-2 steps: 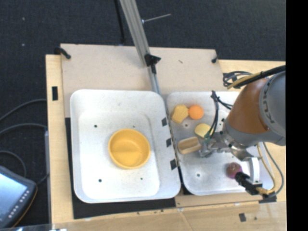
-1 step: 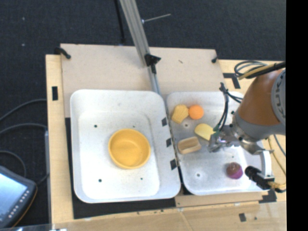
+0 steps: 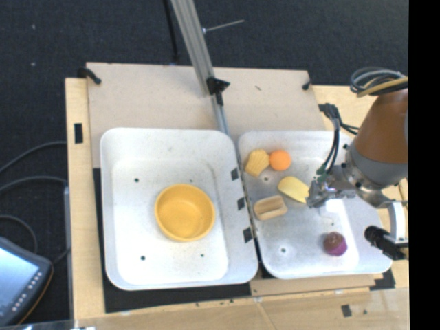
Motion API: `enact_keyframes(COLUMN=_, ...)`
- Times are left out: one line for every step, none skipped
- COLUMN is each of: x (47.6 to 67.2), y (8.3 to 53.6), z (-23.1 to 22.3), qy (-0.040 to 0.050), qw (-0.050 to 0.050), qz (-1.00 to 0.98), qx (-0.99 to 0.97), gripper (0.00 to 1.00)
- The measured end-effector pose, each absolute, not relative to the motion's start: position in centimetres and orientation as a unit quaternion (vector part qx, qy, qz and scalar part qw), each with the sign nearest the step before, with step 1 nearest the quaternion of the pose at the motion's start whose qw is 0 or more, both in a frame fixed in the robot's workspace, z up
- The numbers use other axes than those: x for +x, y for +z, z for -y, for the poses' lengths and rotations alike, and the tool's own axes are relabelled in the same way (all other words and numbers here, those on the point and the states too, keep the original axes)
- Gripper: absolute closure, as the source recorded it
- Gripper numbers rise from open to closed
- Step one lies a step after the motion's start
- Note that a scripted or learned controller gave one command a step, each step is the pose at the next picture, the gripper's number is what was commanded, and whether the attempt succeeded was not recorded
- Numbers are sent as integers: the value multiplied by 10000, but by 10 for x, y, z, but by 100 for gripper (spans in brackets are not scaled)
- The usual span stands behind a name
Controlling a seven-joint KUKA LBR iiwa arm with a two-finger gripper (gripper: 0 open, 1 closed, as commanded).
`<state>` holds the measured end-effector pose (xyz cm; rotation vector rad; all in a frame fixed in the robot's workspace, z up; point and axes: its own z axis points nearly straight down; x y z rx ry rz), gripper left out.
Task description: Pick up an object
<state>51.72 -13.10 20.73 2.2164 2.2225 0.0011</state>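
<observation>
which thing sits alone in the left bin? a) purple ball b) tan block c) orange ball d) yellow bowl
d: the yellow bowl rests by itself in the left bin, while the purple ball, orange ball and tan block all lie in the right bin.
</observation>
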Motion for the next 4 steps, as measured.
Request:
enact_keyframes(x=521, y=223, z=78, qy=10, qw=10, qz=-7082, qx=7060, gripper=100)
enact_keyframes(x=531, y=218, z=28, qy=13, qw=10, qz=-7098, qx=7044, gripper=100)
enact_keyframes(x=530, y=217, z=-21, qy=10, qw=-1, qz=-7099, qx=7043, gripper=100)
enact_keyframes(x=539, y=237, z=-69, qy=16, qw=1, qz=-7100, qx=7042, gripper=100)
